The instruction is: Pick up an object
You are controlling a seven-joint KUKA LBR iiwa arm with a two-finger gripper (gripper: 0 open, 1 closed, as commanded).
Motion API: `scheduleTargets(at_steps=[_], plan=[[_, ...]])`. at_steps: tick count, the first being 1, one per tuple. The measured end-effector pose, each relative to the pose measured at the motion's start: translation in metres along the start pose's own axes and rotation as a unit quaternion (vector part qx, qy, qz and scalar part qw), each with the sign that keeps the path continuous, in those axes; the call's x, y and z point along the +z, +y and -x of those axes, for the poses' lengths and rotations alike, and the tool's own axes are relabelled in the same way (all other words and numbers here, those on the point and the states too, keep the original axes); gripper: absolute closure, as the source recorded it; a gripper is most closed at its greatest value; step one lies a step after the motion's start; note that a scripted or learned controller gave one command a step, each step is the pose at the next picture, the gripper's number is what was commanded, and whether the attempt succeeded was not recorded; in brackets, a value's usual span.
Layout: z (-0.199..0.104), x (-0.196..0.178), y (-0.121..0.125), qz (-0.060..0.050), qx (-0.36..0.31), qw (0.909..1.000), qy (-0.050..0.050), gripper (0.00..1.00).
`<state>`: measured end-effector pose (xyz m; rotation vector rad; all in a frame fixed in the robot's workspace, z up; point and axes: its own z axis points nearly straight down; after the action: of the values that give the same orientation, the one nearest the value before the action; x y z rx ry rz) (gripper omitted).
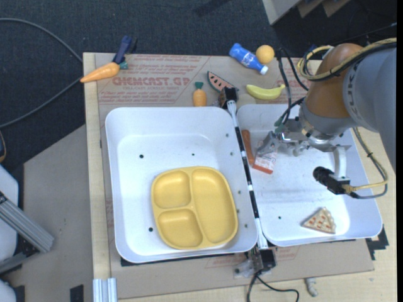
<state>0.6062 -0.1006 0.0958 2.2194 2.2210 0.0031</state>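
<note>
A yellow divided plate [194,206] lies in the left bin [126,131], nearest the viewer, and a pizza slice [319,220] rests at the front of the right bin [371,222]. The grey arm [371,87] enters from the right, bends at its orange band [330,87] and points the claw [277,142] down over the right bin's rear left part; its state cannot be told. A red-and-white packet [264,162] lies just below the claw, beside an orange strip [247,146] along the wall between the bins. On the surface [157,80] behind the bins lie a carrot [101,73], a small orange toy [199,97], a watermelon slice [218,80], a blue bottle [247,58], an orange ball [266,53] and a banana [264,92].
</note>
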Motion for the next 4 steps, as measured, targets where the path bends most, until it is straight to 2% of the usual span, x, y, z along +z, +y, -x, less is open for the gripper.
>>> scheduleTargets(at_steps=[1,2,3,4], plan=[[-0.001,-0.011,0.001,0.002,0.000,1.0000,0.000,1.00],[-0.001,-0.011,0.001,0.002,0.000,1.0000,0.000,0.00],[-0.001,-0.021,0.002,0.003,0.000,1.0000,0.000,1.00],[-0.001,-0.021,0.002,0.003,0.000,1.0000,0.000,0.00]])
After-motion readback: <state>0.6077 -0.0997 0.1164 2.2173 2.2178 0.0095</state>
